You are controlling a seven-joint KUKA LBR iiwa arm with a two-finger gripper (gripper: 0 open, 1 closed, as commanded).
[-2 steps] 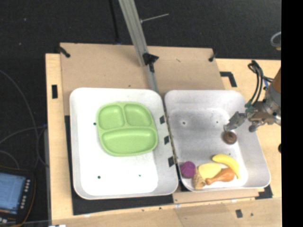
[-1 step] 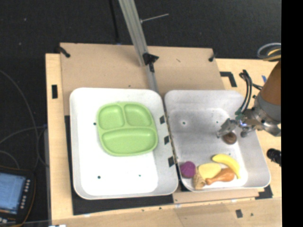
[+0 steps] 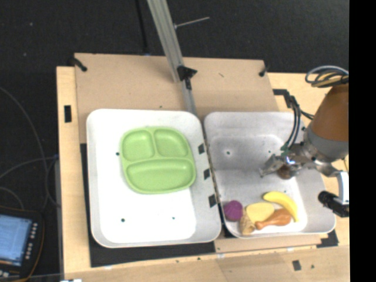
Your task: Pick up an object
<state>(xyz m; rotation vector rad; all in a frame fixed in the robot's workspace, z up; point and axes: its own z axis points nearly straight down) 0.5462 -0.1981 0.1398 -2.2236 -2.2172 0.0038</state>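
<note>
Nearest the camera, a cluster of toy food is lying along the near edge of the right-hand shallow white bin: a small round purple plastic piece is sitting at the near left corner, just to its right a pale yellow chunky food piece is resting against the bin's near wall, an orange-brown drumstick-shaped toy is lying beside and touching it, and a curved yellow plastic banana is lying just beyond the drumstick, towards the right. A little farther in, the two-finger gripper is hanging low over the middle right of the same bin, above the banana and apart from the cluster; a small dark shape is showing at its tip, but whether the fingers are spread or closed is not something the view is making clear. The grey arm with its orange band is reaching in from the right. In the left-hand shallow white bin, a light green plastic tray with three compartments is lying flat in the far half. Beyond both bins, a slanted grey metal pole is rising from the far side of the brown bench.
</note>
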